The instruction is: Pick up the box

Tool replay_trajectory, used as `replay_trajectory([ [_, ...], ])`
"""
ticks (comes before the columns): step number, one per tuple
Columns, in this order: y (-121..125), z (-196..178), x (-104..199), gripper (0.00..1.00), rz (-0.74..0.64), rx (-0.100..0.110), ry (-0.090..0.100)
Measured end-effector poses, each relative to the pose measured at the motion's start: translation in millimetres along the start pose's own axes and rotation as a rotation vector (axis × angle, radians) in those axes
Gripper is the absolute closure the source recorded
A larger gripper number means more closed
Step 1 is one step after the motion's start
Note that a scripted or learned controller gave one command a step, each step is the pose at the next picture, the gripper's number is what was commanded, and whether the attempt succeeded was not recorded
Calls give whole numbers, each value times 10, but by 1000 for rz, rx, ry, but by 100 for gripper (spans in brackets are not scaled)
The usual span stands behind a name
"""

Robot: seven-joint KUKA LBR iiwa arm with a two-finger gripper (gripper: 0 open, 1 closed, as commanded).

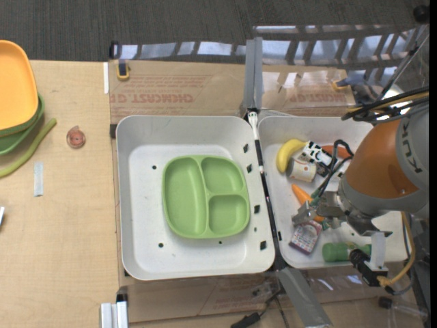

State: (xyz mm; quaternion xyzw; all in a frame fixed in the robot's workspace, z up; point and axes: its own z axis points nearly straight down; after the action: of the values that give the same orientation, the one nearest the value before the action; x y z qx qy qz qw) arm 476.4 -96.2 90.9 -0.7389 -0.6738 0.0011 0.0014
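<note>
My arm (392, 162): glossy orange shell at the band, smooth grey casing below it, both looking like painted metal or hard plastic.
My gripper (308, 214): dull grey metal parts.
Left bin (130, 203): smooth white plastic, faint sheen.
Right bin (273, 132): the same white plastic.
Divided plate (205, 197): light green plastic, smooth, matt.
Box (305, 238): printed card, slightly shiny.
Banana (288, 154): smooth yellow skin, looks like plastic.
Carrot (300, 193): smooth orange plastic.
Bench (61, 251): pale wood, matt, fine grain.
Cardboard sheet (177, 91): brown, dull, printed red.
Stacked plates (13, 101): smooth orange and green plastic.
</note>
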Motion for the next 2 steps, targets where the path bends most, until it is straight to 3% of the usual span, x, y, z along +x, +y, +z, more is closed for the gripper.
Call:
replay_trajectory([
  [1,5,-86,-10,100,3,0,0],
  [2,3,-85,-10,0,3,1,0],
])
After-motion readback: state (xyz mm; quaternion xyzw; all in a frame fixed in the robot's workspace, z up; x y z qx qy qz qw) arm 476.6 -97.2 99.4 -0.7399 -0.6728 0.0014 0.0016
